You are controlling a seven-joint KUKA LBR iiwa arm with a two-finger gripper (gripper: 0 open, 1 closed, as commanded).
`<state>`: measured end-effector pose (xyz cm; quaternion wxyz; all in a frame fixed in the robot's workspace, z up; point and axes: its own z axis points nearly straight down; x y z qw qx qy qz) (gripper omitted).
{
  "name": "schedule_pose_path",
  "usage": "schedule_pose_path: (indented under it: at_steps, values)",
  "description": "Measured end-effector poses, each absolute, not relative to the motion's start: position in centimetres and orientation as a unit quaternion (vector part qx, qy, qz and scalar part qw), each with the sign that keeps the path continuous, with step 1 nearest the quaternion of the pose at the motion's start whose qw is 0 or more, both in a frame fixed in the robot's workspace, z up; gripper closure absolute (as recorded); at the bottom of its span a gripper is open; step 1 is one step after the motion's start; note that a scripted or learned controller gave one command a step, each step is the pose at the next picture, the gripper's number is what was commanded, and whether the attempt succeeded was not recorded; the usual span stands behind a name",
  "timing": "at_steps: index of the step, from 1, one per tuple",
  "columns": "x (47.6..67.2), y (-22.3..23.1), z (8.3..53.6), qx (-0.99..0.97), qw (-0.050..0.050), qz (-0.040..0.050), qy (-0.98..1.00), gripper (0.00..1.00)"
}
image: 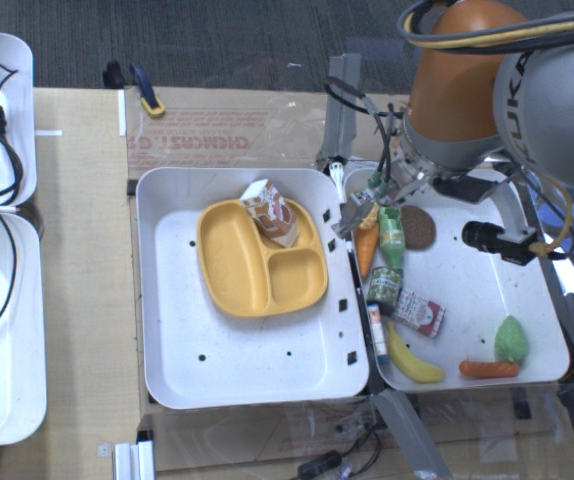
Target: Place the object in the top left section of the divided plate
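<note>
A yellow divided plate (237, 268) lies in the left white bin (177, 358). A small white and brown packet (271, 214) rests on the plate's far rim, over the upper section nearest the right bin. My gripper (363, 211) hangs under the orange band, above the wall between the two bins. It is just over an orange carrot (366, 250) and a green bottle (391, 236) at the right bin's left side. I see nothing between its fingers. The wrist and cables hide part of it.
The right bin (542, 298) holds a brown round cookie (420, 228), a green can (384, 288), a red box (420, 316), a banana (411, 361), a green vegetable (511, 339) and a red sausage-shaped piece (488, 369). White trays (7, 388) stand at the far left.
</note>
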<state>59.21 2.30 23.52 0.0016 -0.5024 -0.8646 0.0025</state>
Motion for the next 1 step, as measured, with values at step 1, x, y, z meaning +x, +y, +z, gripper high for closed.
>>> schedule_pose_path:
  at_steps: [1]
  values:
    - [59.3, 2.13, 24.15, -0.503, 0.002, 0.004, -0.864, 1.0]
